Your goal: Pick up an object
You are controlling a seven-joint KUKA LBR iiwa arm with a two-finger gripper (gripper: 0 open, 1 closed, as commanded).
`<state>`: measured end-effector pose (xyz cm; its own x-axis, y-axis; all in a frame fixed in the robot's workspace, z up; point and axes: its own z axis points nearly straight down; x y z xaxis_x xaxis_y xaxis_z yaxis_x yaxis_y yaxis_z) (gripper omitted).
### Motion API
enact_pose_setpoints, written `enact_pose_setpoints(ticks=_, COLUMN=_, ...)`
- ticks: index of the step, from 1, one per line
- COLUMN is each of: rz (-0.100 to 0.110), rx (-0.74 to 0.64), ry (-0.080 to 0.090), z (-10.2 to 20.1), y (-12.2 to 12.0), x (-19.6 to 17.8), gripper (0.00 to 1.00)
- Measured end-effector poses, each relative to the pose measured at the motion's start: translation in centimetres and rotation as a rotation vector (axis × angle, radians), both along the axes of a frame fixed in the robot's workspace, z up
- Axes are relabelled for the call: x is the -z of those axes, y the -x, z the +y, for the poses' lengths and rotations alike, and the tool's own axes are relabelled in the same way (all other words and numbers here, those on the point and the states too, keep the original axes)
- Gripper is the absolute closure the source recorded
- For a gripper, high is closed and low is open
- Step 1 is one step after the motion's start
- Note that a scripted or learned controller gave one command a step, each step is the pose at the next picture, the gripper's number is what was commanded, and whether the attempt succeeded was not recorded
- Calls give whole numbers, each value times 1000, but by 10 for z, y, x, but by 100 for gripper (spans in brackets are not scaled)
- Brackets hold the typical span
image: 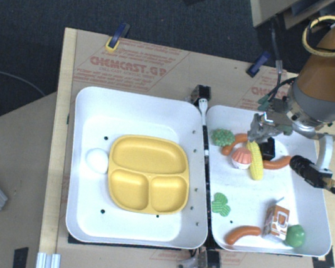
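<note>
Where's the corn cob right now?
The corn cob lies in the right bin, toward its upper left, just below the gripper, beside a small pink-and-white piece.

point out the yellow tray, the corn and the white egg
yellow tray (148,173), camera view, middle ridge between its compartments
corn (255,162), camera view, middle of the cob
white egg (97,160), camera view, its top
</note>
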<state>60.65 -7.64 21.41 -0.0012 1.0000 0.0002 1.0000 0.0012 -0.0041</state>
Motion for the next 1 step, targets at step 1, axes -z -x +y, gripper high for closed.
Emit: enact_pose_setpoints(ticks=1, rz=-1, rx=0, ry=0, z=8, y=1, x=-3, gripper=100)
